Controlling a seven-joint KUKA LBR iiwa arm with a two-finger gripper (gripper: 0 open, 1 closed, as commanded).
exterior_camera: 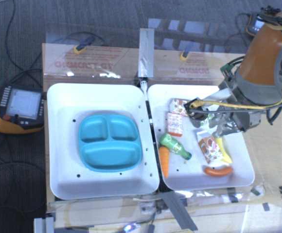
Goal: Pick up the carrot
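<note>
The carrot is a short orange piece lying lengthwise against the left wall of the right bin, near its front. A green bottle lies just to its upper right, almost touching its top end. My gripper hangs over the middle-right of the same bin, well to the right of the carrot and apart from it. It is above a brown-and-white snack packet. The grey arm with its orange band reaches in from the upper right, with a yellow cable running across it.
The right bin also holds a red-and-white packet, a second packet behind it, a yellow item and a red sausage. A blue divided plate sits in the left bin. A control pendant lies left of the bench.
</note>
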